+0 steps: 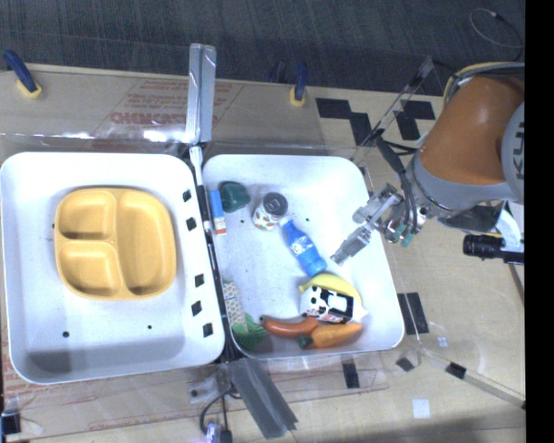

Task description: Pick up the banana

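Note:
The banana (336, 284) is a short yellow piece near the front right of the right bin (258, 266), partly covered by a black-and-white toy (325, 305) lying against its front side. My gripper (362, 228) hangs over the bin's right side, just behind and to the right of the banana and apart from it. It stands open, with nothing between its fingers (350, 245). The grey arm with its orange band (471, 137) reaches in from the right.
A blue bottle (300, 242) lies just left of the gripper. A sausage (290, 325), carrot (333, 336) and green leafy piece (248, 327) crowd the front wall. Further back are a round lid (272, 206), green lump (233, 194) and marker (217, 214). The left bin holds a yellow divided plate (115, 241).

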{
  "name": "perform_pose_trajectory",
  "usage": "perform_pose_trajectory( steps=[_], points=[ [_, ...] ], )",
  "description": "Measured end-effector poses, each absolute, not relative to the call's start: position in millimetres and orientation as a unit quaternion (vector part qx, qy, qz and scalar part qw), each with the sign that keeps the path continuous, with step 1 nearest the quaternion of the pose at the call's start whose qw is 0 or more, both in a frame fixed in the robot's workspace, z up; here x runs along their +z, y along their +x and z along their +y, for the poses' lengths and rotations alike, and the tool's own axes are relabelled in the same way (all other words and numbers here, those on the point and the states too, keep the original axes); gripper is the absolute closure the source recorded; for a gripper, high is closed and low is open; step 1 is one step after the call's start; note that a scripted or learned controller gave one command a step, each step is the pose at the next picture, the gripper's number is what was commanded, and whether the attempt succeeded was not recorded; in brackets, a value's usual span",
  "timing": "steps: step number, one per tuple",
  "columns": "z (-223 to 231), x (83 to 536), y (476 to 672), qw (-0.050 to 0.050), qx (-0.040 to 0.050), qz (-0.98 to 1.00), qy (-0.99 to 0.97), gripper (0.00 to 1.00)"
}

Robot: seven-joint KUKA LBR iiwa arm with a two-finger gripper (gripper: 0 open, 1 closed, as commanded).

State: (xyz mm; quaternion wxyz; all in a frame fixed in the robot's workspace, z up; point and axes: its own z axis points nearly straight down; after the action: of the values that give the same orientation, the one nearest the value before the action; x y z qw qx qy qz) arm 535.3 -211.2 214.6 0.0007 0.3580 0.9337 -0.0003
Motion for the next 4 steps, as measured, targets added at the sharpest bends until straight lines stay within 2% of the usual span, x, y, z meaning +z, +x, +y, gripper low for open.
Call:
perform_pose_trajectory(
  steps=[1,2,3,4],
  points=[
    [-211,113,509.3,0.009,0.0018,0.934,0.357,0.0],
    [-210,124,510.4,0.008,0.0023,0.935,0.354,1.0],
    [-204,109,490.5,0.018,0.0035,0.936,0.351,1.0],
    [-207,181,477.5,0.0,-0.0001,0.928,0.371,1.0]
  ],
)
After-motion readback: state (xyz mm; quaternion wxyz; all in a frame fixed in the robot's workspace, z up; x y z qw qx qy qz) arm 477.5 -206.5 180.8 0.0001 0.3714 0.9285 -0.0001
